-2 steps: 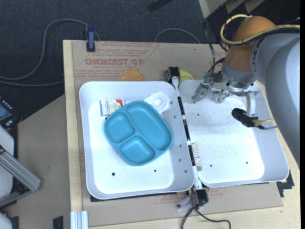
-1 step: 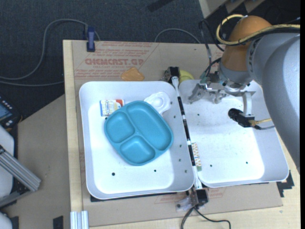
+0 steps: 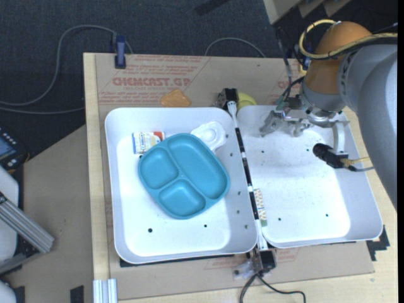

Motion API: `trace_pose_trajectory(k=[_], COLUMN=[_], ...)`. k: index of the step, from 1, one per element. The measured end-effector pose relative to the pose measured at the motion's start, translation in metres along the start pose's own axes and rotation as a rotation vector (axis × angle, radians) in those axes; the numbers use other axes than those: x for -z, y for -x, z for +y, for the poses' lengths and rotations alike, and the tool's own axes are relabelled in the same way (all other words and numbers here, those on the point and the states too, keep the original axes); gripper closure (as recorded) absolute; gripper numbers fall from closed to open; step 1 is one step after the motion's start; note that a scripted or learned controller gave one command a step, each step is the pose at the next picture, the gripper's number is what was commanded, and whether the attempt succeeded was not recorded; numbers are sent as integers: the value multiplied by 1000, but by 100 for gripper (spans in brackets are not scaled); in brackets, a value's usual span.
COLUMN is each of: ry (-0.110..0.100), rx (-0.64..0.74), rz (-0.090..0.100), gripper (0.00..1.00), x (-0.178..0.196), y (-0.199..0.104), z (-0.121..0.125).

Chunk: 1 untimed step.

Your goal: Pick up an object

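Over the far end of the right bin (image 3: 315, 226) I see the gripper (image 3: 285, 120) hanging low; I cannot tell its state from this angle. Well to its left, in the left bin (image 3: 126, 232), lies a blue divided plate (image 3: 183, 175), with a small carton (image 3: 147, 140) and a white cup-like piece (image 3: 209, 134) touching its far edge. Just beyond the bins, on the desk (image 3: 145, 74), sit a yellow object (image 3: 244, 100) and an orange one (image 3: 175, 98). Between gripper and plate runs the bins' shared rim.
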State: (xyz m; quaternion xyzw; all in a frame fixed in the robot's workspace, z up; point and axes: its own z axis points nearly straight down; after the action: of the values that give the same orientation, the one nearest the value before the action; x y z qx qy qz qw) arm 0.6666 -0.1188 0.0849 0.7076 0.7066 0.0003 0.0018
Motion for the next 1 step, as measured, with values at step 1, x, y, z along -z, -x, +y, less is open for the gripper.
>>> trace_pose_trajectory(k=[1], ry=[-5], rx=[3], rz=[2], gripper=[0], x=[0], y=[-22], z=[-6])
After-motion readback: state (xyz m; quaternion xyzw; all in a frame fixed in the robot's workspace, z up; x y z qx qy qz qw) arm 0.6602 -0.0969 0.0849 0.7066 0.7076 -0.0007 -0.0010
